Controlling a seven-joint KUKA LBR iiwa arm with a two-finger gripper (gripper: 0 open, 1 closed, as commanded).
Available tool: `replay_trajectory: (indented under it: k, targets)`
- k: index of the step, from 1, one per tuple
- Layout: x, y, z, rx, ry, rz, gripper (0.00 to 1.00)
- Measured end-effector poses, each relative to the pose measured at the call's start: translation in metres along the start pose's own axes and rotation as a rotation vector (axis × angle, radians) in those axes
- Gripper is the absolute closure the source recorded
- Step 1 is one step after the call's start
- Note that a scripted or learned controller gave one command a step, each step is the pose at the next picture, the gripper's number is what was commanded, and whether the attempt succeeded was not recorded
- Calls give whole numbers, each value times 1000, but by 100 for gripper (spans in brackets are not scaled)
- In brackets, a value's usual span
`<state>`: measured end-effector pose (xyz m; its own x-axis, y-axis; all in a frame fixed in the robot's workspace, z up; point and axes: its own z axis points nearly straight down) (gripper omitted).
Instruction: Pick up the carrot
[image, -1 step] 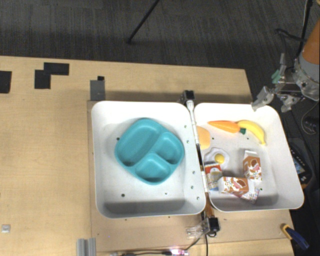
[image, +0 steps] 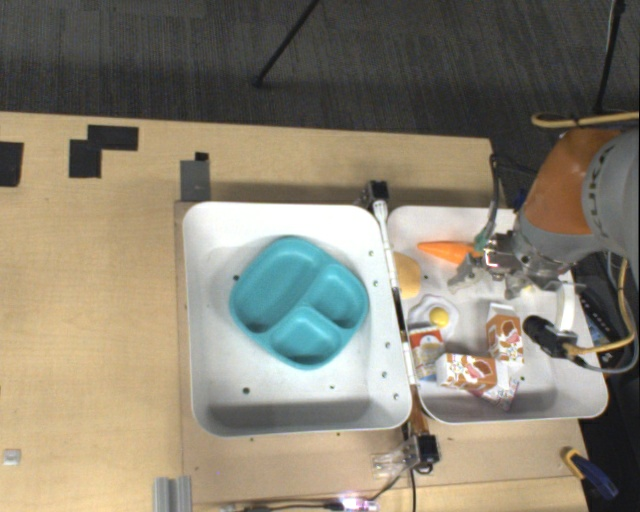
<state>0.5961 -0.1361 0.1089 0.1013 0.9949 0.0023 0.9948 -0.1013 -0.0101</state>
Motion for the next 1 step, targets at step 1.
replay_trajectory:
  k: [1]
  targets:
    - [31,64,25,25,-6,175,0]
